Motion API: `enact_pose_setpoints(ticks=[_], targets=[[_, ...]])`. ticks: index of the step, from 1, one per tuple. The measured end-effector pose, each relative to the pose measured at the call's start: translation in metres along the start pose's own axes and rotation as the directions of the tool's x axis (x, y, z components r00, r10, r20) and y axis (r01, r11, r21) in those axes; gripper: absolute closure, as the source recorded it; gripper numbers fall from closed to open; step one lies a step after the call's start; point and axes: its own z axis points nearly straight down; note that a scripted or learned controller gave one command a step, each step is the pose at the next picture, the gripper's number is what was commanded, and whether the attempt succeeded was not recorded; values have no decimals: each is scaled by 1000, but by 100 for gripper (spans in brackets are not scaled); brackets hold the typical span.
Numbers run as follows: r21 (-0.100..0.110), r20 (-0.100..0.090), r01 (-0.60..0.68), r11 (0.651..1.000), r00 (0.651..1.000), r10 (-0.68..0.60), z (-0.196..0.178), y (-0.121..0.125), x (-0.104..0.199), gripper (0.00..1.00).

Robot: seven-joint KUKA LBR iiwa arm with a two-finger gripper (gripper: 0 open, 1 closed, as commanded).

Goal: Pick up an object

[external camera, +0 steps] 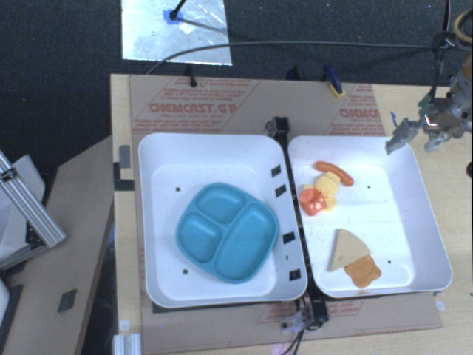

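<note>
While the gripper (416,134) hangs over the far right corner of the right bin (425,220), I read its two fingers as spread apart, nothing between them. Below and left of it lie the toy foods: a hot dog (334,172), then a yellow corn piece (327,189) touching a red tomato-like piece (312,202). Farther down sit a tan wedge (346,248) and an orange cookie-like piece (363,271), touching. Well left of the gripper, the left bin (159,198) holds a blue divided plate (228,231).
</note>
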Motion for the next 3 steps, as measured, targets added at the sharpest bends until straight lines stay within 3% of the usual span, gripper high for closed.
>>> enact_pose_setpoints(ticks=[1, 3], targets=[[-11, 2, 3, 1000, 1000, -3, -7, 2, 1, 0], [-7, 1, 2, 1000, 1000, -2, 97, 4, 9, 0]])
